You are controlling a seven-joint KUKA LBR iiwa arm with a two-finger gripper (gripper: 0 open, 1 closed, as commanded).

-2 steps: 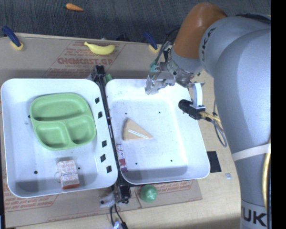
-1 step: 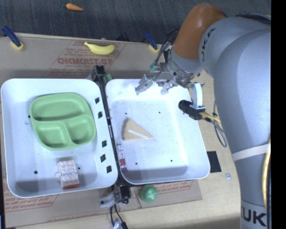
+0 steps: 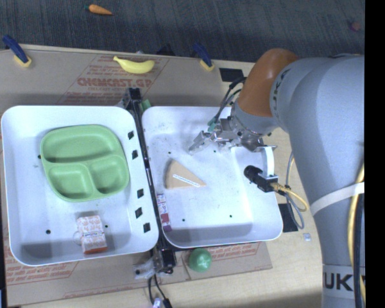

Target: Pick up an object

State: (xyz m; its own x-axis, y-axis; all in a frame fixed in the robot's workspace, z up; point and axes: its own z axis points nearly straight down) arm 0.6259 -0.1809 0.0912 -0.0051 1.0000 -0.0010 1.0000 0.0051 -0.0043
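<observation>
Hovering low over the right shallow white bin (image 3: 244,226), the grey two-finger claw (image 3: 202,141) grasps nothing; whether it is clenched or released cannot be told. Left white bin (image 3: 13,172) holds a green compartment tray (image 3: 83,162) and a small printed packet (image 3: 91,233). A tan wedge (image 3: 183,175) lies just below the claw.

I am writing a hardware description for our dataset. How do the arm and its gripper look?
The thick grey arm has an orange band above the wrist, a pale strap and a yellow cable lower down, and black "UK" letters near its base. The small metallic gripper carries thin wires.
</observation>
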